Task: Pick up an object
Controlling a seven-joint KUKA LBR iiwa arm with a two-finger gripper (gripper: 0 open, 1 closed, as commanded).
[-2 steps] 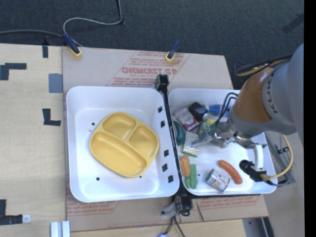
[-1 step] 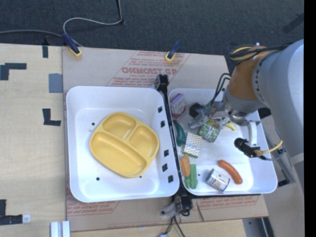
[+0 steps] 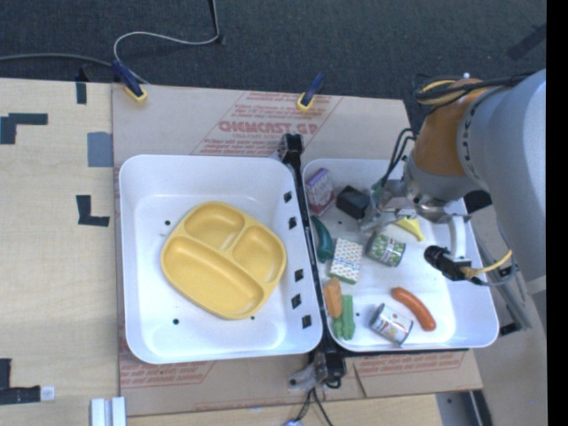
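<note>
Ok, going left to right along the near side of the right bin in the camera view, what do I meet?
Carrot → green vegetable → small tin can → hot dog sausage.

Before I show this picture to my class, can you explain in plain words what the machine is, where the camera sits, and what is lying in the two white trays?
One camera looks down at a slant on a bench. The big grey shape with the orange band on the right is a robot arm reaching in. Its end effector, the grasping part, hangs low over the right bin; I cannot tell from here whether it holds anything.

The left bin holds a yellow divided plate. The right bin holds small toy groceries: a green-labelled can just below the end effector, a second can, an orange sausage, a banana, a carrot, a patterned box and a black block. The robot's job is to pick one up.
</note>
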